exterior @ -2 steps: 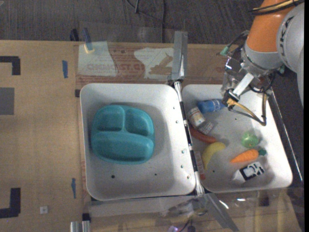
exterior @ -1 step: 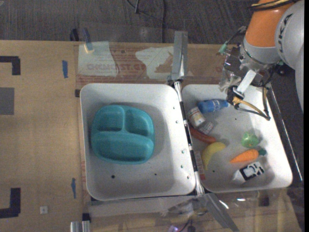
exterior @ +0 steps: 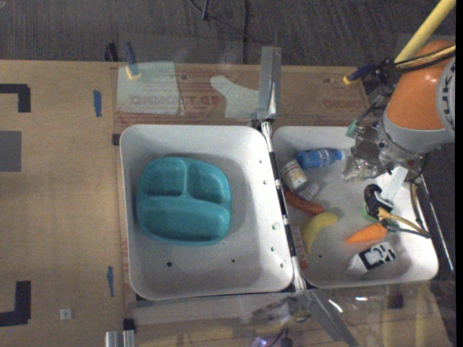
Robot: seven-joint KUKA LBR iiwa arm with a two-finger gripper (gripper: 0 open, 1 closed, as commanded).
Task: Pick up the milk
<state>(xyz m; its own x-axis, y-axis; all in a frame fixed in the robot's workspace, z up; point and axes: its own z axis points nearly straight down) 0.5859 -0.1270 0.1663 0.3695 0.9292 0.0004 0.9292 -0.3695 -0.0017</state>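
The milk (exterior: 376,256) is a small white carton with black markings. It lies on its side in the front right corner of the right bin (exterior: 340,277). My gripper (exterior: 359,166) hangs over the back right part of the same bin, below the orange wrist band. It is well behind the milk and apart from it, with an orange carrot (exterior: 367,233) lying between the two. Nothing shows held at the gripper.
In the right bin lie a blue bottle (exterior: 319,157), a small can (exterior: 293,173), a red pepper (exterior: 304,205) and a yellow fruit (exterior: 320,226). The left bin (exterior: 145,266) holds a teal divided plate (exterior: 184,199). A metal divider (exterior: 278,194) separates the bins.
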